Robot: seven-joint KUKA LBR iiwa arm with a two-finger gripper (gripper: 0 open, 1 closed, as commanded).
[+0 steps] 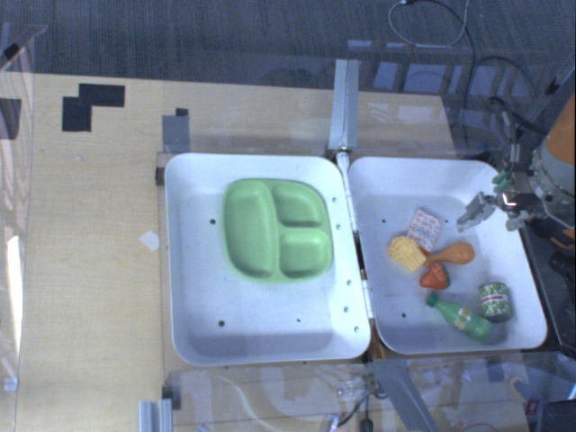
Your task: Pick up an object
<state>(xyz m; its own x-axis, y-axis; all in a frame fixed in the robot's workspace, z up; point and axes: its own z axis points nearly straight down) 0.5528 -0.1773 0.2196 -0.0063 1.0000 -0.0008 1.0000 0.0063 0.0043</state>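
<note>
The right bin [387, 187] holds several small objects. A pink-and-white packet [425, 227] lies near its middle, with a yellow corn cob [407, 253] and an orange drumstick [453, 255] just below it. A red piece [435, 277] sits under those. A green bottle [459, 318] and a green can [494, 301] lie toward the front right corner. My gripper [493, 214] hovers over the bin's right edge, up and to the right of the drumstick. It is open with nothing between its fingers.
The left bin [193, 331] holds a green divided plate [276, 228]. A metal post [344, 106] stands behind the seam between the bins. Cables and the arm's body crowd the far right side.
</note>
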